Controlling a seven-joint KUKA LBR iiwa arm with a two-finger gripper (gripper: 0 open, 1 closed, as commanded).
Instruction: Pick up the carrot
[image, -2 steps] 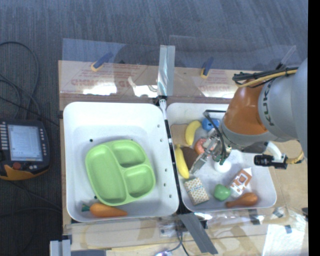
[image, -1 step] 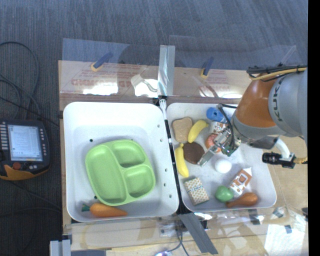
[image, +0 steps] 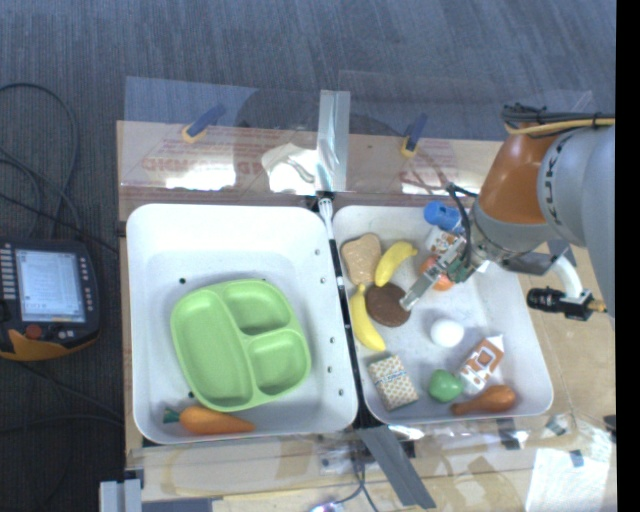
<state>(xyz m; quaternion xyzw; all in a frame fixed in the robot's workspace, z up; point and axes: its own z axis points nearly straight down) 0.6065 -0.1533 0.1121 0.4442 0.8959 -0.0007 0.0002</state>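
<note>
Looking down on the table, we see two white bins side by side. The carrot lies in the left bin, down at its 6 o'clock edge, stretched lengthwise along the front wall with its green stub pointing toward 9 o'clock. It sits just beside the lower rim of the green divided plate, which takes up the middle of that bin.

The arm comes in from 3 o'clock, its orange band above the wrist, and reaches over the right bin. The claw hangs well apart from the carrot, above the right bin's centre, right at the edge of a brown round cookie-like piece. We cannot tell whether its fingers are spread or pressed together, and we see nothing gripped in them.

Around the claw in the right bin we find a slice of bread toward 11 o'clock, a yellow banana beside it, and a second yellow piece along the divider at 9 o'clock. A white egg rests at 4 o'clock from the claw. Along the 6 o'clock side sit a patterned cube, a green round item, a small carton and an orange-brown sausage shape. A handheld pendant lies off the table at 9 o'clock.
</note>
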